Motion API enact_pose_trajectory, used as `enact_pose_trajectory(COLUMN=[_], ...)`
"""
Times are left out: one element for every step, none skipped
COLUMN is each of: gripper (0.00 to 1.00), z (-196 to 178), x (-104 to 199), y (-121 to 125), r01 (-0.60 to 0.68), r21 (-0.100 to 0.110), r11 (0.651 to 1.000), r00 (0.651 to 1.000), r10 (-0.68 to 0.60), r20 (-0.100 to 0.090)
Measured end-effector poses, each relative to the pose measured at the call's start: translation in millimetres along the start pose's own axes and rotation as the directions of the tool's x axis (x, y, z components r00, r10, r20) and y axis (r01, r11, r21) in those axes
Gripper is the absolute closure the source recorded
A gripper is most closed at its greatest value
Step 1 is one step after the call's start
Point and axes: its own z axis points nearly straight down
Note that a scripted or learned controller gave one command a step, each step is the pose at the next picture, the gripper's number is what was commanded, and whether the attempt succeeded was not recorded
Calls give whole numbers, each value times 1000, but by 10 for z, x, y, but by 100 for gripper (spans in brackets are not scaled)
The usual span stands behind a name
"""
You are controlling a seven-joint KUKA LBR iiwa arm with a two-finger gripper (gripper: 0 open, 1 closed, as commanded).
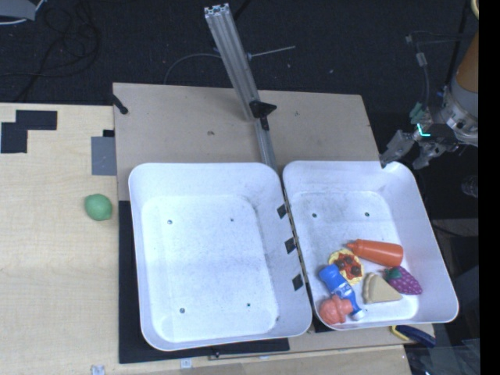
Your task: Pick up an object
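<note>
Gripper [412,148] at the far right corner of the right bin [406,180]; finger state cannot be determined.
The toys form a cluster in the bin's near right part: orange carrot [378,251], purple grapes [405,280], blue bottle [337,281] and pink piece [337,310], well apart from the gripper.

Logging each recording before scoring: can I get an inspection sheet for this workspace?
Surface: bench bearing two white bins; left bin, right bin.
Job's things: in the right bin's near corner, an orange carrot-like toy, purple grapes toy, blue toy, tan wedge, reddish toy.
Clutter: green ball on the wooden top left of the bins.
End effector: beyond the right bin's far right corner, holding nothing visible.
Cables: black cables on the dark floor behind.
Surroundings: slanted aluminium post.
</note>
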Motion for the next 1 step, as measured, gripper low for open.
enact_pose_trajectory(gripper=[0], z=[0], x=[0], y=[0], r01=[0], r21=[0], r11=[1000], r00=[1000], r10=[0], r20=[0])
